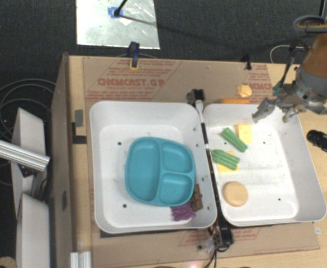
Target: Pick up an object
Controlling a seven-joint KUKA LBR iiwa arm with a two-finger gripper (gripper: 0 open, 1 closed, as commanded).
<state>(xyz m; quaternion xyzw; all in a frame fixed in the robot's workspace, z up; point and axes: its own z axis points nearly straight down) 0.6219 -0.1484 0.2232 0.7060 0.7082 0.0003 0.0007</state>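
Note:
My gripper (275, 114) hovers over the far end of the right bin (286, 172), its two fingers spread open with nothing between them. Just below and left of it lie a yellow block (245, 132) and a green stick (234, 139). Nearer the divider sits a second green piece (226, 158) on a yellow slice. A round tan disc (235, 194) rests toward the bin's front. An orange stick (235, 100) lies along the far rim.
The left bin (110, 149) holds a teal divided plate (160, 171), with a purple piece (181, 212) and a brown piece (197, 201) at its front right corner. A small yellow toy (244, 90) sits on the cardboard behind the right bin.

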